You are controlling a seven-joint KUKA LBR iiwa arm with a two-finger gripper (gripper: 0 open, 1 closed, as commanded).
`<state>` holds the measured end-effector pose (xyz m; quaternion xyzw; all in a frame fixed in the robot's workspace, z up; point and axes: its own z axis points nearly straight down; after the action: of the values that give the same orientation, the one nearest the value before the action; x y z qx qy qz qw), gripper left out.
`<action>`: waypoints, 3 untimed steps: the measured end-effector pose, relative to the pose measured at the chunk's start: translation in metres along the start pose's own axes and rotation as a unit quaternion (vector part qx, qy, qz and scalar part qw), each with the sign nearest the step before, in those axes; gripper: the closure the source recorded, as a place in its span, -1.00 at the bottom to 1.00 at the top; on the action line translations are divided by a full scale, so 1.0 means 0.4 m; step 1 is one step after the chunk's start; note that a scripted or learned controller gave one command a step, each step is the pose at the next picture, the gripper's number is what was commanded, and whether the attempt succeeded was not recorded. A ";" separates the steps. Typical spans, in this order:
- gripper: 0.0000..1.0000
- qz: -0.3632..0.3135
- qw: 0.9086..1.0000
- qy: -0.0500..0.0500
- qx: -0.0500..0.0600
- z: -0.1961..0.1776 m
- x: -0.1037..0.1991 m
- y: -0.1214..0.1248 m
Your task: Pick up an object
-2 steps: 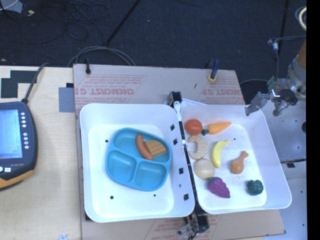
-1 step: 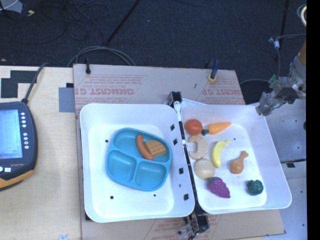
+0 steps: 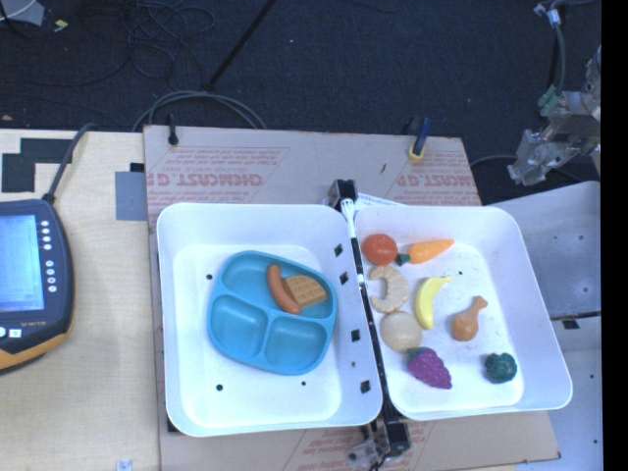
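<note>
Camera view: far to the left, a black and orange screen box (image 3: 29, 273) lies on the wood top. Next comes the left white bin (image 3: 196, 226). A blue plate (image 3: 260, 337) with three parts sits in the middle of it. In the top part of the plate lie a little sausage (image 3: 282, 288) and a brown piece of toast (image 3: 308, 289), touching each other. The two lower parts of the plate are bare.

The right white bin (image 3: 530, 273) sits just beside the left one, and their edges meet. It holds the toy food that can be picked up. At the top are a red tomato (image 3: 380, 248) and an orange carrot (image 3: 430, 251), close together. Below the tomato is a pale ring (image 3: 386, 287), and below that a round tan ball (image 3: 400, 332). A yellow banana (image 3: 428, 300) stands just beside the ring. Purple grapes (image 3: 429, 367) lie near the front edge. Further right are a brown chicken leg (image 3: 468, 319) and a green broccoli (image 3: 499, 366).

The gripper (image 3: 549, 153) is up at the far right, outside the bins and well apart from all the toys. It holds nothing. I cannot tell if it is wide or narrow, as it is too small and blurry.
</note>
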<state>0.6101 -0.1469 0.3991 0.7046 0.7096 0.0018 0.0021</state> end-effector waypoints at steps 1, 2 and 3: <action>1.00 0.004 1.000 0.001 0.009 0.173 0.076 -0.189; 1.00 0.002 1.000 0.002 0.012 0.377 0.189 -0.284; 1.00 -0.001 1.000 0.001 0.005 0.256 0.396 -0.241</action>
<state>0.5134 0.0110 0.2960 0.7039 0.7103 -0.0012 -0.0019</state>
